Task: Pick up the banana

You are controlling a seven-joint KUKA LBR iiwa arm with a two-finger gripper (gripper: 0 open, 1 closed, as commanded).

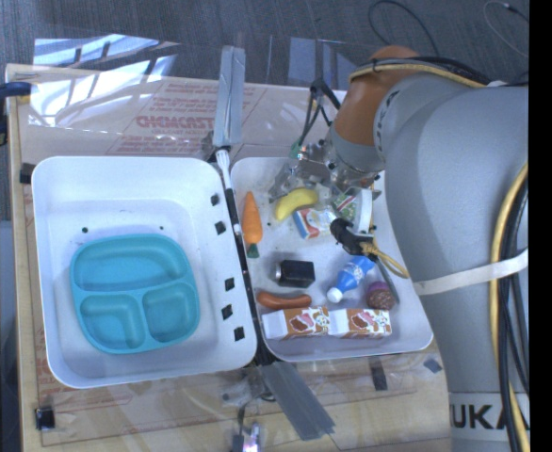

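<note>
- Roughly largest first: grey arm [446, 215] reaching in from right, orange band [365, 111] above wrist, covering right edge of right bin.
- Table [116, 125] under both bins, wood-coloured with red print on top sheet.
- Left white bin [50, 186] holding a blue three-compartment tray [135, 290], lying flat toward bin's lower left.
- Right white bin [413, 337] crowded with small items.
- Hand [304, 179] low in upper part of right bin, right at the banana; open or shut: cannot tell, too cluttered.
- Banana [295, 202], yellow, lying in upper middle of right bin, just below and touching the hand area; grasp not confirmed.
- Brown-and-white carton [326, 323] lying flat along lower edge of right bin.
- Carrot [251, 218], orange, upright along left wall of right bin, just left of banana.
- Sausage-like red item [283, 300] just above carton's left end.
- Small blue-and-white bottle [351, 279] tilted, right of centre.
- Black block [297, 272] in centre of bin, between carrot and bottle.
- Dark red round fruit [381, 296] beside bottle, near arm.
- Small red-and-blue packet [309, 224] just below banana, details unclear.
</note>
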